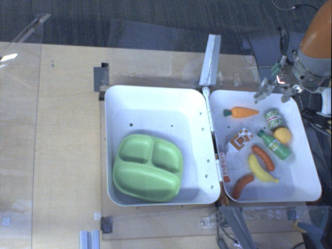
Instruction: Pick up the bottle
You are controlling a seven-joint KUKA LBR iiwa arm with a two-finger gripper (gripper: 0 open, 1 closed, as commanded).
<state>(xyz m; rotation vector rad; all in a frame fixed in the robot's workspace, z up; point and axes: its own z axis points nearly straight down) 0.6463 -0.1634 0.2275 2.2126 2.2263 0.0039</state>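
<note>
The green bottle (274, 144) lies on its side in the right bin (306, 183), its neck pointing up-left, between a yellow lemon (282, 135) and a red sausage (263, 157). My gripper (275, 90) hangs over the bin's far rim, well above and beyond the bottle. Its fingers are spread open and nothing is between them. The orange-banded arm enters from the upper right.
The right bin also holds a carrot (241, 112), a small can (273, 118), a brown carton (241, 139), a banana (262, 170) and a second sausage (241, 185). A green divided tray (149, 166) lies in the left bin (155, 105).
</note>
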